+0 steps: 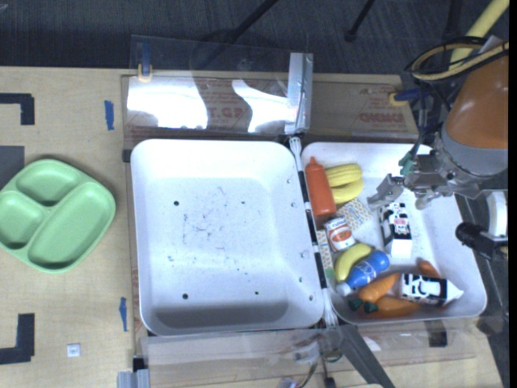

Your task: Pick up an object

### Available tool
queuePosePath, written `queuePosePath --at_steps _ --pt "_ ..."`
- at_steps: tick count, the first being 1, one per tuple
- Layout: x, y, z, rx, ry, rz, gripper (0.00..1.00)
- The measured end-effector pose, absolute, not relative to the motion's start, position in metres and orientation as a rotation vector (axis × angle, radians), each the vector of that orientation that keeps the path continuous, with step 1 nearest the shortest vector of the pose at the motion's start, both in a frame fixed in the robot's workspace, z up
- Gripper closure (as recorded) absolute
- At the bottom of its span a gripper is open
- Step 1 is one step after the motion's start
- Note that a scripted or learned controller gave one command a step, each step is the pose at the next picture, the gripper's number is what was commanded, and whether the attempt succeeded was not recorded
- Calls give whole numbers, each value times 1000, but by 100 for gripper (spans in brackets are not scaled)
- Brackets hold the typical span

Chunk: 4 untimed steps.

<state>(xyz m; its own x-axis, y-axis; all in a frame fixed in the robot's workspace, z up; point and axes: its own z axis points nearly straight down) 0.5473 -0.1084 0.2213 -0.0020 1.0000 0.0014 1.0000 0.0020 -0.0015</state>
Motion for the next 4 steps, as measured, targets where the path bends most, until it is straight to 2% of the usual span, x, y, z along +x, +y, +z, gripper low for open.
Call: queuePosePath --at_steps 1,2,3,4 --pt "479 -95 170 -2274 -2165 1 0" --pt "480 -72 184 -2249 -2195 -2 0" --pt "486 -100 102 -2265 -2197 -23 0" --pt "486 -99 112 -2266 -2197 -27 100"
